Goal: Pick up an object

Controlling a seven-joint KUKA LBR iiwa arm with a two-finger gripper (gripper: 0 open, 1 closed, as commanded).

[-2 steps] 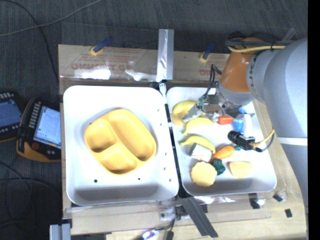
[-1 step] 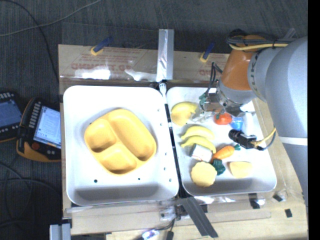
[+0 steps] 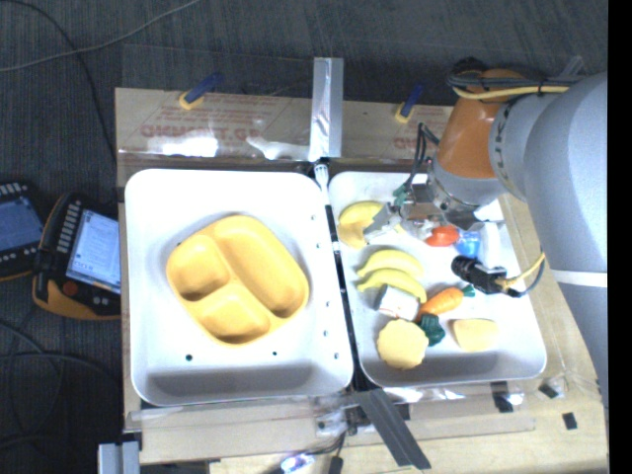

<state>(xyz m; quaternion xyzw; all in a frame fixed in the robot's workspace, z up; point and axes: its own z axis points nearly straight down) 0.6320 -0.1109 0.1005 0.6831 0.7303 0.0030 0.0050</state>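
The right bin (image 3: 528,363) holds several toy foods. A pale yellow fruit (image 3: 355,219) lies at its far left, with a banana bunch (image 3: 389,270) just in front of it. A carrot (image 3: 441,300), a white block (image 3: 397,304), a round yellow fruit (image 3: 400,345) and a yellow wedge (image 3: 475,334) lie nearer the front. A small red piece (image 3: 441,235) and a blue piece (image 3: 471,241) sit under the wrist. My gripper (image 3: 393,217) is low in the bin's back part, between the pale yellow fruit and the red piece.
The left bin (image 3: 148,363) holds a yellow divided plate (image 3: 235,276). The grey arm with its orange band (image 3: 469,141) covers the right bin's back right corner. A black cable (image 3: 494,279) loops over the bin's right side. A handheld pendant (image 3: 79,260) lies left of the bench.
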